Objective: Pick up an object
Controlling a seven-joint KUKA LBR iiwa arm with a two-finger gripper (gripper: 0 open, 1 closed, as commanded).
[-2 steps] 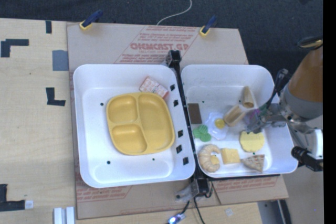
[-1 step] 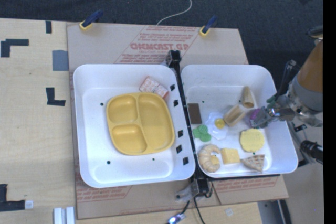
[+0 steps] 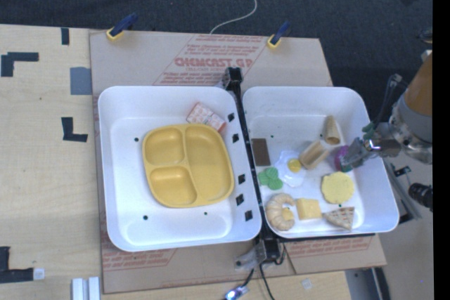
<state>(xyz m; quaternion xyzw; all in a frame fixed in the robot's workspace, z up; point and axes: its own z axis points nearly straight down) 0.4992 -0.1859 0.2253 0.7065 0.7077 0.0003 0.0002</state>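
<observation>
Seen from above, two shallow white plastic bins are sitting side by side on the tabletop [image 3: 42, 151]. The left bin [image 3: 112, 151] is holding a yellow divided plate [image 3: 188, 165] and a small pink-and-white packet [image 3: 205, 116]. The right bin [image 3: 365, 116] is holding toy foods: a round yellow disc [image 3: 338, 187], a glazed doughnut [image 3: 281, 211], a cheese cube [image 3: 308, 209]. The claw [image 3: 349, 155] is hovering at that bin's right side, pinching a small purple object [image 3: 342, 157].

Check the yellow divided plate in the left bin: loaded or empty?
Empty. All three compartments of the yellow plate show bare yellow; the small pink-and-white packet lies outside its rim.
</observation>
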